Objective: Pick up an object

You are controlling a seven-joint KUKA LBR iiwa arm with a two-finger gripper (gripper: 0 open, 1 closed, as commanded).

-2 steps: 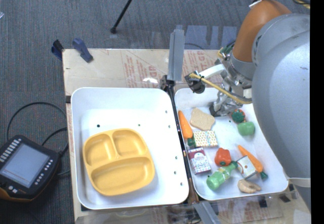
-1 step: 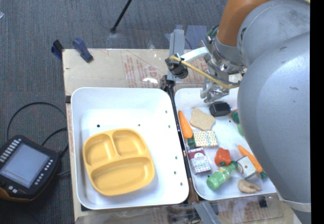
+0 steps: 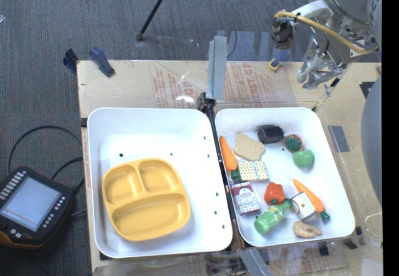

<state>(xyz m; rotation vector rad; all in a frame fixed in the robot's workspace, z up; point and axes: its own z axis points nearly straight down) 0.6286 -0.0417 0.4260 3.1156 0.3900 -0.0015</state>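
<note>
My gripper (image 3: 313, 75) hangs above the bench behind the right bin's (image 3: 329, 144) far right corner, well above the objects. Nothing shows between its fingers. In the right bin lie a carrot (image 3: 227, 154) by the left wall, a slice of bread (image 3: 249, 146), a black block (image 3: 271, 134), a strawberry (image 3: 292, 141), a green apple (image 3: 303, 157), a patterned cracker box (image 3: 253, 171), a red carton (image 3: 245, 198), a red pepper (image 3: 274, 193), a green bottle (image 3: 270, 218), a second carrot (image 3: 309, 194), a small white carton (image 3: 302, 206) and a tan peanut-shaped piece (image 3: 307, 229).
The left bin (image 3: 100, 125) holds a yellow divided plate (image 3: 146, 199). A grey upright post (image 3: 217, 69) stands behind the seam between the bins. A teach pendant (image 3: 30, 201) lies on the floor at the left. A blue clamp (image 3: 101, 60) sits at the bench's far left corner.
</note>
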